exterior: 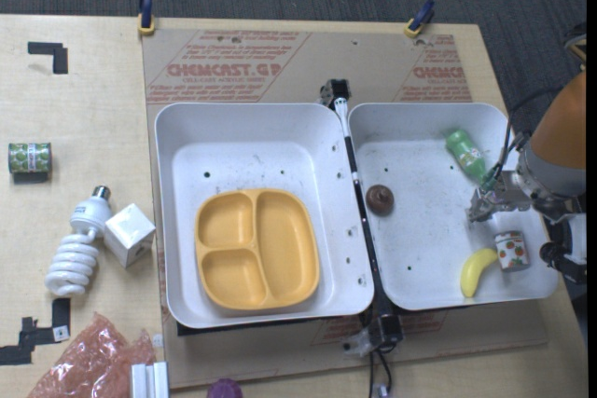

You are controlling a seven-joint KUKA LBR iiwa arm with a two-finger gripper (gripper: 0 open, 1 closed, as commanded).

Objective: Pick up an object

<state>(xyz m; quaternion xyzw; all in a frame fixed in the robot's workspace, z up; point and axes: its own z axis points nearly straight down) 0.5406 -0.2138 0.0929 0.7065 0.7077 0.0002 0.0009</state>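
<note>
Arm (571, 140): orange band, rounded and glossy, above a grey wrist section. Gripper (487, 203): small, metallic grey, bare-metal finish, angular parts. Thin dark cables looped alongside the wrist. Black fitting at the lower side of the wrist housing. No legible markings.

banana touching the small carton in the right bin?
Apart. The camera view shows a strip of white bin floor between the banana and the carton, which sits to the banana's upper right.
</note>
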